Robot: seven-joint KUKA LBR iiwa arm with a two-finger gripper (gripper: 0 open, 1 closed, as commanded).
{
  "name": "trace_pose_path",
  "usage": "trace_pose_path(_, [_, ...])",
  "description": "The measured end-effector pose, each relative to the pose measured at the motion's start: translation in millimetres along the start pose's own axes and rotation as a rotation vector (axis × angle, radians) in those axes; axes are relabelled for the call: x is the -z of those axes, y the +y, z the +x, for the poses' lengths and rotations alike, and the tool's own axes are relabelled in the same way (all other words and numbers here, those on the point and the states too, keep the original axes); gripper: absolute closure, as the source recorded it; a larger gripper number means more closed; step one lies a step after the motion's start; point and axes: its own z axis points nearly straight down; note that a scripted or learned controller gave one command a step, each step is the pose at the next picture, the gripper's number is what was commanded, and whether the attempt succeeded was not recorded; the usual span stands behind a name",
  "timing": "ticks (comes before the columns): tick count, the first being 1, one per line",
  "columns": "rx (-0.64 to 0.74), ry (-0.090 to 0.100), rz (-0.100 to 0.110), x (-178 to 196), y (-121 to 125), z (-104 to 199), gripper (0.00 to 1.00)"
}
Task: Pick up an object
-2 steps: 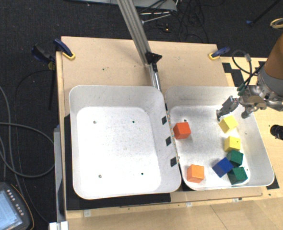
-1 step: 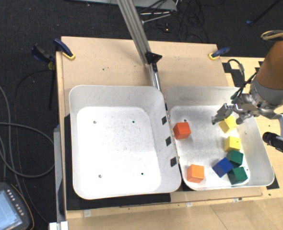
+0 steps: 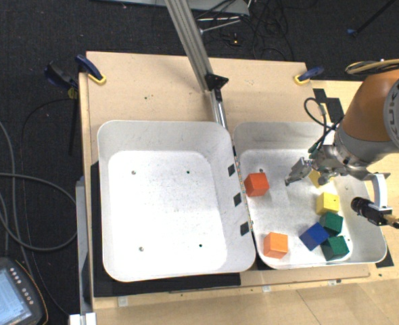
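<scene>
Gripper (image 3: 306,172) above right bin (image 3: 280,156), beside red-orange cube (image 3: 256,184).

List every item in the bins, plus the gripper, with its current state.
Left bin: on the bench, beside the right bin.
Right bin: holds all the blocks.
Red block: loose, near the divider.
Orange block: loose, front of bin.
Blue block: against the green blocks.
Yellow block: loose.
Green blocks: two, touching.
Gripper: over the right bin, holding nothing visible.
</scene>
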Motion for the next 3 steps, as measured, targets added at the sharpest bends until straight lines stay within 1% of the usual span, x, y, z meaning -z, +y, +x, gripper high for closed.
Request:
trace_pose_path(1, [-0.002, -0.002, -0.007, 14, 1, -1, 1.0])
trace_pose_path(2, [-0.001, -0.004, -0.012, 75, -4, -1, 1.0])
trace_pose_path(3, [0.0, -0.005, -0.013, 130, 6, -7, 1.0])
